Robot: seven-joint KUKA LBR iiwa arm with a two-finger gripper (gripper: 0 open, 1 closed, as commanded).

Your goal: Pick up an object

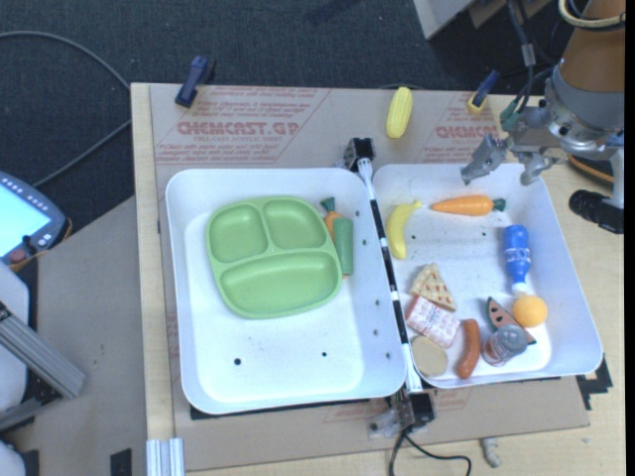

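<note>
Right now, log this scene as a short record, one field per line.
left bin: green divided plate, small carrot toy
right bin: banana, carrot, blue bottle, orange ball, sausage, cracker
outside bins: corn cob
gripper: open, holding nothing, above the right bin's far edge

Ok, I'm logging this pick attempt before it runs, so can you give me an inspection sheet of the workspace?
Surface: bench, two white bins side by side.
Job's things: right bin holds carrot, banana, blue bottle, orange ball, sausage, crackers.
Clutter: green divided plate in left bin; corn cob on bench.
Grippers: gripper open above right bin's far edge, holding nothing.
Cables: one across floor; one at front edge.
Surroundings: dark carpet.
</note>
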